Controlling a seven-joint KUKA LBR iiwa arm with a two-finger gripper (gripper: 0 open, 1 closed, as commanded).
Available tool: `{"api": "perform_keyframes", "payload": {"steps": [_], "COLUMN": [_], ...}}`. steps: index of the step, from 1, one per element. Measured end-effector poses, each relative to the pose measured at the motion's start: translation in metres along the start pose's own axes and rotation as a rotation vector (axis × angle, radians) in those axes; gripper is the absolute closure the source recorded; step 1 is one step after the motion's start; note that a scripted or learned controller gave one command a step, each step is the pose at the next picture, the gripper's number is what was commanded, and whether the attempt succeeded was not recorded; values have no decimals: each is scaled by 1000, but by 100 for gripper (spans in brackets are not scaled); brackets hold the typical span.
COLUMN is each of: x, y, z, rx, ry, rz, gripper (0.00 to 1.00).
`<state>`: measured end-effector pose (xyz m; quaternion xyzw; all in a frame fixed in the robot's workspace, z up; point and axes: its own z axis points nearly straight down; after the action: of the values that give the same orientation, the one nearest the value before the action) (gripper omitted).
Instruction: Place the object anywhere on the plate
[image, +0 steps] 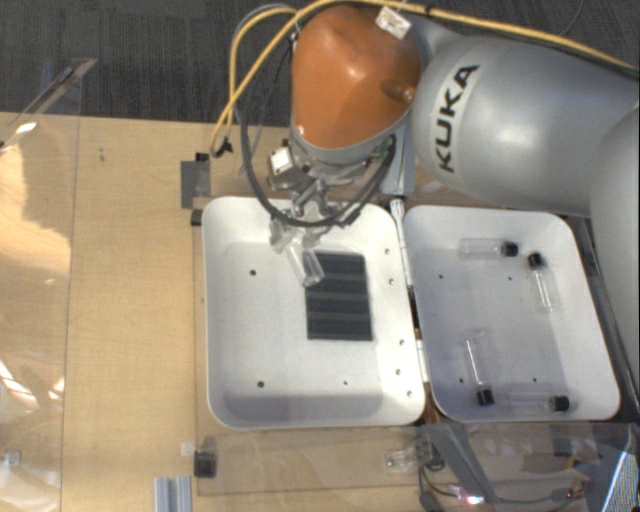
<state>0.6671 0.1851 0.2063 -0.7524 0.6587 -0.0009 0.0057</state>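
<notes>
A black ribbed plate (340, 298) lies flat in the middle of the left white bin (228, 330). My gripper (297, 232) hangs over the bin's far part, just beyond the plate's far left corner. A short clear tube with a dark cap (304, 263) slants down from between the fingers, and its lower end reaches over that corner of the plate. The gripper is shut on this tube. The orange band and wrist hide the top of the gripper.
The right white bin (600, 345) holds several clear tubes with black caps, among them one at the back (487, 248), one at the right (541, 282) and one near the front (476, 370). The arm's grey body covers the right bin's far edge.
</notes>
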Motion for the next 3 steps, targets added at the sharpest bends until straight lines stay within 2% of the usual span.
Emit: {"api": "perform_keyframes", "payload": {"steps": [1,2,3], "x": [-16,-21,-53], "y": [-4,57,14], "z": [108,114,88], "rx": [-1,6,-2], "ry": [-1,0,-1], "rz": [365,-234,-520], "gripper": [100,100,100]}}
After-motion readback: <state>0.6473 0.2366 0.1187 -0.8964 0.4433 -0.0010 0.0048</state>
